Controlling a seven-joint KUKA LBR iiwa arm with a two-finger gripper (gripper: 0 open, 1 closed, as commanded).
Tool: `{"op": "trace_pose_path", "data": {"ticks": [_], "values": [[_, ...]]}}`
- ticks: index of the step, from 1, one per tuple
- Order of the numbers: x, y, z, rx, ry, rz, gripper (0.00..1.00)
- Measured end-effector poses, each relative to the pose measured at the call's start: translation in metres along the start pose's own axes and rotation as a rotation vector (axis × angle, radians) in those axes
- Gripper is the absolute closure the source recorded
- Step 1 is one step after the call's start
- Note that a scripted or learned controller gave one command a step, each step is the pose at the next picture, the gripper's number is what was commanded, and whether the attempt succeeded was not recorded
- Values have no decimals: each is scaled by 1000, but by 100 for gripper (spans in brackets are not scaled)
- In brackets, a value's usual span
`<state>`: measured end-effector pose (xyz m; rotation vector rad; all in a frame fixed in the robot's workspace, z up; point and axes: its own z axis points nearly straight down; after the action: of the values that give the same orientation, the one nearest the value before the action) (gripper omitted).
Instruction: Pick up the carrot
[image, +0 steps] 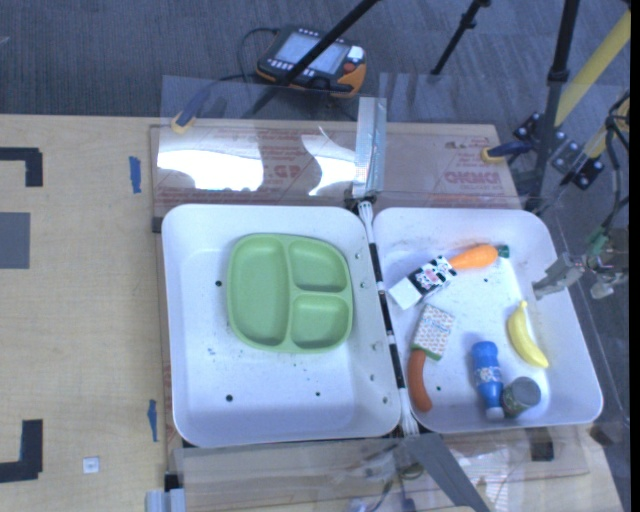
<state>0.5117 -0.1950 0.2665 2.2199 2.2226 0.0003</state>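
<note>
The carrot (474, 258), orange with a small green top, lies at the back of the right bin (570, 395), its green end pointing right. My gripper (553, 282) sits at the right bin's right rim, to the right of the carrot and a little nearer the front, apart from it. Much of the gripper is hard to make out against the background.
In the right bin lie a black-and-white box (432, 273), a white card (404, 294), a patterned packet (434, 331), a red sausage (419, 381), a blue bottle (486, 376), a can (520, 397) and a banana (526, 336). The left bin (200, 400) holds a green divided plate (290, 292).
</note>
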Motion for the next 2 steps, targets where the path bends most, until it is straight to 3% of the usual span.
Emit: {"op": "trace_pose_path", "data": {"ticks": [1, 2], "values": [[-28, 61, 110, 0, 0, -184, 0], [-17, 129, 114, -5, -3, -450, 0]]}}
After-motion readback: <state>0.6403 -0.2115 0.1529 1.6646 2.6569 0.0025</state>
